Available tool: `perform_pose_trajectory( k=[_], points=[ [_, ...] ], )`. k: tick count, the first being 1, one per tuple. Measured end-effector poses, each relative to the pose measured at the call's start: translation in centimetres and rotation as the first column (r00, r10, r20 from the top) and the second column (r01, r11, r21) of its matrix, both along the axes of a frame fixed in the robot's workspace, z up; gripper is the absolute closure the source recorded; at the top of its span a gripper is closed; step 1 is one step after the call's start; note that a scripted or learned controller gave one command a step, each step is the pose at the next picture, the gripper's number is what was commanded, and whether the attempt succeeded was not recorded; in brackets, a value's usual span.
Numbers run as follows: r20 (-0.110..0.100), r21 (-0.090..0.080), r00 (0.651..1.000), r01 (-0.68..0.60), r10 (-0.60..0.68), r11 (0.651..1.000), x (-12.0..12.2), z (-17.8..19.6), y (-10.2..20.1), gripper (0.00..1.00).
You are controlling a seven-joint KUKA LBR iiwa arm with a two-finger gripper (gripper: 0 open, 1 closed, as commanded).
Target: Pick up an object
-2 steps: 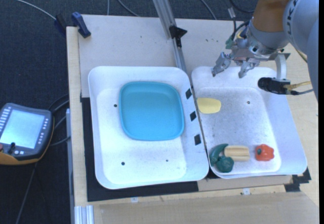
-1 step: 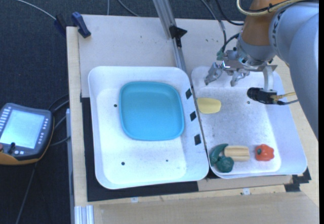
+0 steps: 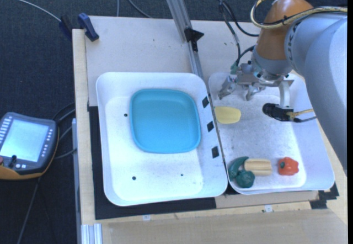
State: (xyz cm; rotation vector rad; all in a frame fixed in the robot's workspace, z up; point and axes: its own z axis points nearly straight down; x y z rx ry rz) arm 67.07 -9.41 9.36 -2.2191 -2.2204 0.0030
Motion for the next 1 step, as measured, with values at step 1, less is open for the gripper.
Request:
perform_pose_trajectory(
  k=[1],
  points=[
    [0.005, 0.000, 1.000, 0.000, 0.000, 1.000, 0.14, 1.31, 0.01, 1.00]
  ],
)
